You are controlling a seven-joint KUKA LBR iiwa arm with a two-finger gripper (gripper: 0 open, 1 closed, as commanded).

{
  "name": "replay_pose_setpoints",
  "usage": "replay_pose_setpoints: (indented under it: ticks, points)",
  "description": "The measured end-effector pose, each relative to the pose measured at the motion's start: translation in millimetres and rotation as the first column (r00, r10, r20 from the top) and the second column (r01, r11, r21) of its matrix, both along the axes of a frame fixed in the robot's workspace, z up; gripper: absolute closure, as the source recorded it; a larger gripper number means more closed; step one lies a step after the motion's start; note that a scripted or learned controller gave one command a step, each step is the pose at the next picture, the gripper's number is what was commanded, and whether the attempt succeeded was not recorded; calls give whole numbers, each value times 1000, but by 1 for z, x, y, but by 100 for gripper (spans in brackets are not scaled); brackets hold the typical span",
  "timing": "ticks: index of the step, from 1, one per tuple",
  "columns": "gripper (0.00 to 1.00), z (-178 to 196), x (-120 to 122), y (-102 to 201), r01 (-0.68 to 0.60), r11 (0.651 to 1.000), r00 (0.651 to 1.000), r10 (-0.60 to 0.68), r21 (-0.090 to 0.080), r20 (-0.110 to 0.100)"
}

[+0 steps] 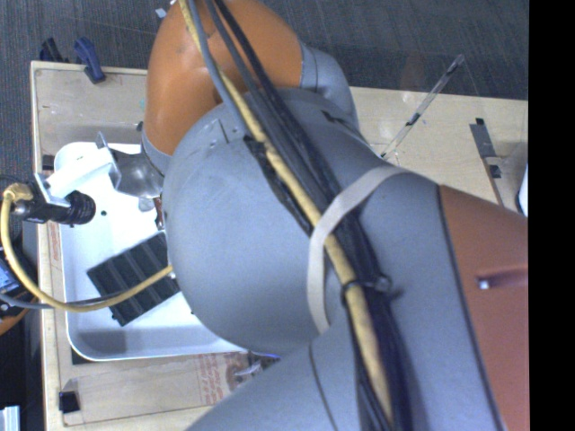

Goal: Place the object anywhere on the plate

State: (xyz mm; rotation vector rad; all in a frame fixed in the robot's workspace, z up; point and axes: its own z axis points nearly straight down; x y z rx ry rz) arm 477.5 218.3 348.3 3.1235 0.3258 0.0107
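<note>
Item: one bench scene, seen from above at a slant, most of the frame taken up by the arm [296,268], whose grey casing and orange band [225,57] run from the lower right to the upper centre and mask most of what lies beneath. Cables [269,142], black and yellow, run along the arm's back, bound by a pale strap [337,218], presumably to keep them out of the work area. Left of frame: a white bin [99,344] on the wooden surface [72,92], only its left part showing. In it, centre left, lies a dark ribbed object [130,277], flat on the bin floor and tilted on a diagonal; it is the likeliest candidate for the task's thing and appears to be held by nothing. A yellow hose [27,281] loops from a black fitting [58,209] across the bin's left wall. A white moulded part [76,164] and a metal piece [135,176] sit at upper left, just beside the arm; their purpose is unclear. A blue clamp [88,58] is fixed at the surface's upper left corner. The plate cannot be made out. The gripper is hidden by the arm, so whether it is apart, together or clamped on anything cannot be told. Judgement: the placement is not yet done.
</note>
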Motion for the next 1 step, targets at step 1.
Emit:
replay_pose_setpoints:
  ticks: [1]
  points:
    - [0, -106, 27, 1, -250, 968, 968, 250, 1, -16]
